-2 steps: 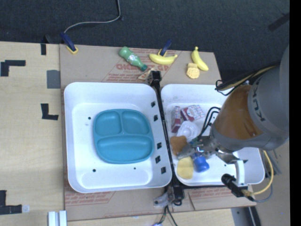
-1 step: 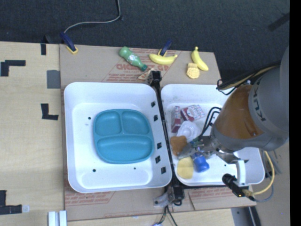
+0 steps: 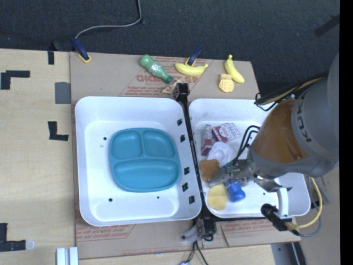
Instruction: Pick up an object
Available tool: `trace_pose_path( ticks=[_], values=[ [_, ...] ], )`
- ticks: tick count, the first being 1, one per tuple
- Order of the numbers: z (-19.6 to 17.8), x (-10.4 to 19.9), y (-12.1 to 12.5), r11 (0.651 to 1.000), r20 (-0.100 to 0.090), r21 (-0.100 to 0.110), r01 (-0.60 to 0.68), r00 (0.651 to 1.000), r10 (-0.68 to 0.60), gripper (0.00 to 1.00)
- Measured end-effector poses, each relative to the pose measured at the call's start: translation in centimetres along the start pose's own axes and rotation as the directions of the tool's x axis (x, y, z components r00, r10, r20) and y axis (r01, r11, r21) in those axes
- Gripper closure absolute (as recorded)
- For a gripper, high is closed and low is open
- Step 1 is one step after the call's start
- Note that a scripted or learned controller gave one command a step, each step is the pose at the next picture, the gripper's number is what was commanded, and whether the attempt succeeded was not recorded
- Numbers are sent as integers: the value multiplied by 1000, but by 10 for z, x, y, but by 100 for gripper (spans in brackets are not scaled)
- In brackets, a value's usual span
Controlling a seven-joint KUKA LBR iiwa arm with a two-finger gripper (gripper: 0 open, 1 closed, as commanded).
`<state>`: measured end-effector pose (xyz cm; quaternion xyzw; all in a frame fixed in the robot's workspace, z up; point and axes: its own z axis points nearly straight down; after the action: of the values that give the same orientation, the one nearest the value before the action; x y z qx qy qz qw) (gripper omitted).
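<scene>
The arm (image 3: pixel 298 137) reaches in over the right bin (image 3: pixel 300 200), and its pincer (image 3: pixel 234 173) sits low among the clutter there; whether it is wide or narrow cannot be told. Just beside the pincer in the right bin lie a blue object (image 3: pixel 236 192), a yellow object (image 3: pixel 217 196), a brown object (image 3: pixel 208 168) and a red-and-white packet (image 3: pixel 219 132). Left of the right bin, the left bin (image 3: pixel 91 148) holds a blue divided plate (image 3: pixel 145 159). Beyond the bins, on the tabletop (image 3: pixel 33 164), rest a green bottle (image 3: pixel 155 68) and two bananas (image 3: pixel 190 68).
</scene>
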<state>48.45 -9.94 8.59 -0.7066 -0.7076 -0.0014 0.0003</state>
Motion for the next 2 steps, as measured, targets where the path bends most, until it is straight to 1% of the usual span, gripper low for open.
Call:
trace_pose_path(
  ticks=[1, 2],
  values=[
    [0, 2, 0, 1000, 3, -1, -2, 1000, 2, 0],
    [0, 2, 0, 1000, 2, -1, -1, 1000, 1, 0]
  ],
)
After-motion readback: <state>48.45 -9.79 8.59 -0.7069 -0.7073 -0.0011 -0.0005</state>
